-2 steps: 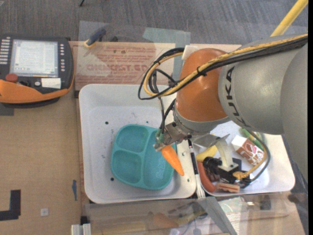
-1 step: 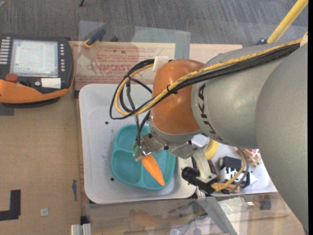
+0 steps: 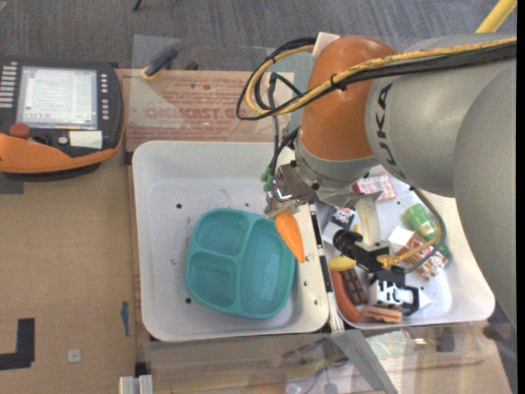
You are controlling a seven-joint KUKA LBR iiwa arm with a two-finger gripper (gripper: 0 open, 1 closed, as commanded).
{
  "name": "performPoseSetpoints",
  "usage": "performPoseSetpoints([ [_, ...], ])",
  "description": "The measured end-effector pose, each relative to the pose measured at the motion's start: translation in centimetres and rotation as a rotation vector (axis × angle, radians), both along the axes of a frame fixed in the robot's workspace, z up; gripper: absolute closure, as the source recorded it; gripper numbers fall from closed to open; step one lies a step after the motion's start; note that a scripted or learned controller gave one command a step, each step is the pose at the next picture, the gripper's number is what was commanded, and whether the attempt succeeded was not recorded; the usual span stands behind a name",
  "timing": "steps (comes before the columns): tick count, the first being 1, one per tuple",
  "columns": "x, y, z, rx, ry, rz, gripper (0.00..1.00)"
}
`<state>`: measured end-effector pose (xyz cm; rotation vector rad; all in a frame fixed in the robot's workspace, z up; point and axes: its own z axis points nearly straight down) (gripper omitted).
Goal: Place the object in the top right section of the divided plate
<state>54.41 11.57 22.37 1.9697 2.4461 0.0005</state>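
Note:
A teal divided plate [image 3: 234, 263] lies in the left bin [image 3: 160, 220], toward its right side. An orange carrot [image 3: 289, 233] hangs tip-down over the plate's upper right rim, close to the wall between the two bins. My gripper [image 3: 281, 203] sits right above the carrot, under the arm's orange band, and its fingers close on the carrot's upper end. The wrist hides most of the fingers.
The right bin [image 3: 472, 290] holds several small toys, among them a green piece [image 3: 418, 218], a yellow banana [image 3: 343, 263] and a brown sausage [image 3: 346, 302]. A teach pendant [image 3: 57, 115] rests at the far left. The arm's bulk covers the top right.

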Motion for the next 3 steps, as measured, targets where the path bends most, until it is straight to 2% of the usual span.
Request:
performPoseSetpoints([
  [1,-0.6,4.8,-7.4,0.0,0.004,-0.028,1.0],
  [2,3.7,-1.7,-6.9,0.0,0.0,-0.124,1.0],
  [3,1.0,-0.5,-4.9,0.0,0.005,-0.168,1.0],
])
